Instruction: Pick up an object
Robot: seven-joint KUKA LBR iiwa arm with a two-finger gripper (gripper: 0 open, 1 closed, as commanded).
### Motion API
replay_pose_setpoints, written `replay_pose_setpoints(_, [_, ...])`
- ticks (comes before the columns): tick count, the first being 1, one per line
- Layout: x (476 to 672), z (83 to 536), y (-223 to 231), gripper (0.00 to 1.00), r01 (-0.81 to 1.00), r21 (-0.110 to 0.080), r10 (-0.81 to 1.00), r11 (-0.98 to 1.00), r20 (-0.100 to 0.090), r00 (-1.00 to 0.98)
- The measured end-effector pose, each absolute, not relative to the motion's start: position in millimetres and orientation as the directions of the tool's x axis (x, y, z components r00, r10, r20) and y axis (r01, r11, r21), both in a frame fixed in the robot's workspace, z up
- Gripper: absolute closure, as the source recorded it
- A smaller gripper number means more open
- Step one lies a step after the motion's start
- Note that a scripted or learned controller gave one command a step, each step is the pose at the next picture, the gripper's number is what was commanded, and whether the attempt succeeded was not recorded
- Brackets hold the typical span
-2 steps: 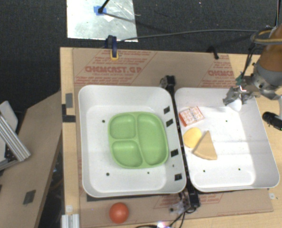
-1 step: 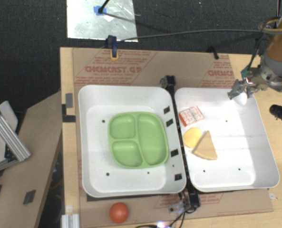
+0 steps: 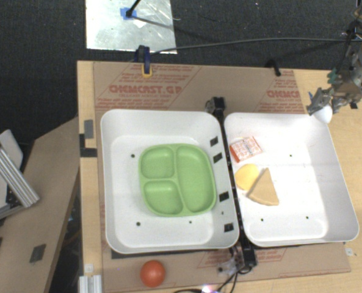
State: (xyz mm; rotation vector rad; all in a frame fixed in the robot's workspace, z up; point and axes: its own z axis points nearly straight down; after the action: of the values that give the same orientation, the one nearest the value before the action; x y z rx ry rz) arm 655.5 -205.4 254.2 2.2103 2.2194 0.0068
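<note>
The right bin (image 3: 327, 182) holds three things near its left side. One is a small red-and-white packet (image 3: 245, 147). Below it a round yellow piece (image 3: 246, 176) touches a tan wedge (image 3: 265, 189). My gripper (image 3: 325, 104) hangs at the far right, above the right bin's back right corner and well away from these objects. Nothing shows in its grasp.
In the left bin (image 3: 116, 163) lies a green divided plate (image 3: 176, 179). A red ball (image 3: 152, 273) rests on the cardboard in front of the left bin. A black divider with clips (image 3: 226, 163) runs between the bins. A cable (image 3: 242, 41) crosses the back.
</note>
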Motion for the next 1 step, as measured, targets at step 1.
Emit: replay_pose_setpoints(1, [643.0,244.1,-161.3,1.00,1.000,0.001,1.000,0.008,0.001,-0.008])
